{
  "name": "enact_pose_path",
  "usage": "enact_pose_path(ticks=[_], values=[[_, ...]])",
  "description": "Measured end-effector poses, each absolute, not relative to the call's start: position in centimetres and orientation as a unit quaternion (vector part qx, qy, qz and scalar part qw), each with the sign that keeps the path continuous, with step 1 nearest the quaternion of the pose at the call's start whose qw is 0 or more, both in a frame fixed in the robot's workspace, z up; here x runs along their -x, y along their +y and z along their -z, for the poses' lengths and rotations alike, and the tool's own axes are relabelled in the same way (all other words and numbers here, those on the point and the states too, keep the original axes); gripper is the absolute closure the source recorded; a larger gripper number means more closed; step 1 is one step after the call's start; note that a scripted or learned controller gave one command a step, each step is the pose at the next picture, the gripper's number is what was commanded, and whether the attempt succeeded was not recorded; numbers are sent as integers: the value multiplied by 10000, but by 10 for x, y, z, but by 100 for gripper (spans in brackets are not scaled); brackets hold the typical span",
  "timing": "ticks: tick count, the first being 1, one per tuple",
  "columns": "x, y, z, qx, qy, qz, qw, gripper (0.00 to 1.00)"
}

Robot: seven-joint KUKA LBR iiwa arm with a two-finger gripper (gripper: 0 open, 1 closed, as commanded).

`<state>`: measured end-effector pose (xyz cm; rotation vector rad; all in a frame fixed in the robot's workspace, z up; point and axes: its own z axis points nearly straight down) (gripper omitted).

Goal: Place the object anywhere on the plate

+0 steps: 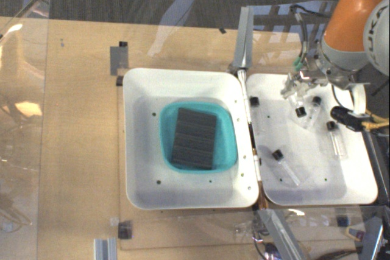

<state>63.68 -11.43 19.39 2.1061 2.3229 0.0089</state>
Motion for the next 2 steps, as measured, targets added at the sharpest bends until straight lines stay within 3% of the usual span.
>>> enact_pose_path(ticks=[1,2], values=[[-573,-79,-186,-6548,7558,-18,19,100],[-509,31,-198,-6588,7523,-20,11,100]])
